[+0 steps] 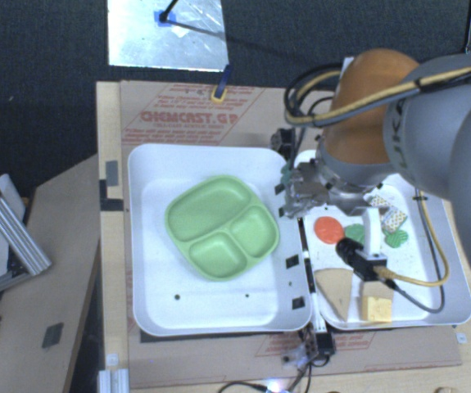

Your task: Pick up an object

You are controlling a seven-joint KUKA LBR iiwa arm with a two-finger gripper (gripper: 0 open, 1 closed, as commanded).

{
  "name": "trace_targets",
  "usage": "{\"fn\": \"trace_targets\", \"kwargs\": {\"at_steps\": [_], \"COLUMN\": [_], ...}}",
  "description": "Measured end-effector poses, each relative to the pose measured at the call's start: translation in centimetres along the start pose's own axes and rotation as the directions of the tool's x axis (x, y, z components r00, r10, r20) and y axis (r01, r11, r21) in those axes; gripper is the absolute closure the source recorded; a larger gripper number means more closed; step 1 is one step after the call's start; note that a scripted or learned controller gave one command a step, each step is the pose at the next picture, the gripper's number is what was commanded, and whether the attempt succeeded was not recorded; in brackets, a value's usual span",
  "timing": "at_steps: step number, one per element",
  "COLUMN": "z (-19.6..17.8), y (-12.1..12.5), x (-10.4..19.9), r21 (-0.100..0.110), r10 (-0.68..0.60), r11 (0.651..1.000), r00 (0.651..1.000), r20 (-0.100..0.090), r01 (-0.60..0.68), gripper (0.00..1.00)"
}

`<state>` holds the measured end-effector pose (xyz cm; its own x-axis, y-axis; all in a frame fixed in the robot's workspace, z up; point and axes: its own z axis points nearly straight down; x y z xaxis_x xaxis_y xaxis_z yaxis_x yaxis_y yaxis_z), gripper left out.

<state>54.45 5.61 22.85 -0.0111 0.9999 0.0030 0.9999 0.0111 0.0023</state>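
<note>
Tool (299, 193): hangs over the divide between the two bins, at the left wall of the right bin (458, 300). Whether it is set wide or narrow cannot be told, and nothing is visibly held.

Left bin (147, 244): one green plate (222, 227) with three compartments, lying flat and bare.

Right bin, candidates for the pick:
- red disc (328, 230), just beside the tool
- green pieces (396, 238) and checked block (393, 217), further right
- tan wedge (336, 291) with yellow block (376, 308) just beside it, at the near edge

Step in hand, as judged: approach, with nothing lifted yet.

Handling note: the disc is nearest but lies flat and probably offers little edge. The yellow block looks easier to clamp. Centre squarely over one piece, clear of the bin wall and its neighbours, before descending.
</note>
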Motion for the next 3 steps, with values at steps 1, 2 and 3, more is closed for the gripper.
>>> {"fn": "trace_targets", "kwargs": {"at_steps": [1, 2, 3], "z": [0.3, -0.5, 1.4], "y": [2.7, 1.3, 1.8], "x": [4.6, 3.5, 4.3], "r21": [0.000, 0.003, 0.003], "r10": [0.001, 0.010, 0.006], "r11": [1.000, 1.000, 1.000], "r00": [1.000, 1.000, 1.000], "r20": [0.001, 0.003, 0.003], "r01": [-0.001, -0.010, -0.006], "gripper": [1.00, 1.00, 1.00]}}
